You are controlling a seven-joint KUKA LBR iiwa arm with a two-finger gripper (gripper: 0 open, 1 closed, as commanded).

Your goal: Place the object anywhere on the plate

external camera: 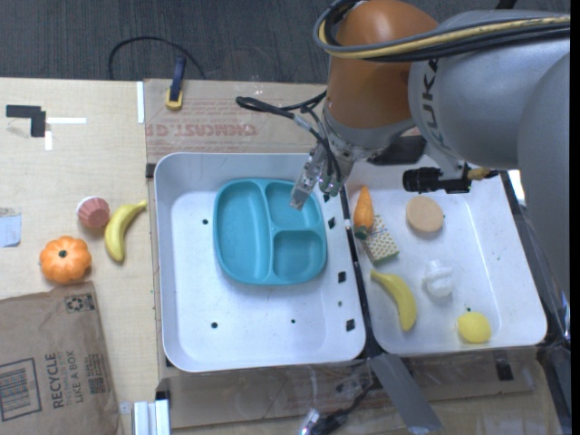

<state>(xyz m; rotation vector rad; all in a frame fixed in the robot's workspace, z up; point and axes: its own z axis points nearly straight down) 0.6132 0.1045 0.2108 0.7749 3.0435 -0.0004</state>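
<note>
Camera view has my claw (306,188) hanging over the upper right corner of the plate (269,232), which lies in the left bin (181,279). Whether it is clenched, released or grasping something I cannot tell; I make out nothing gripped in it.

My judgement: the task's object is not on the plate, whose three compartments look bare, and I cannot say which object is meant. The candidates sit in the right bin (507,270): a carrot (363,208), a sponge (381,242) touching it, a banana (400,297), a tan disc (424,216), a white lump (439,280) and a lemon (474,327).

If I do carry something small, the next move calls for lowering over a compartment and letting go. If not, I must cross to the right bin and grasp first.

My own wrist and its orange band cover the bins' upper rims. The claw's tip is small and blurred. The white lump is hard to read against the white bin.
</note>
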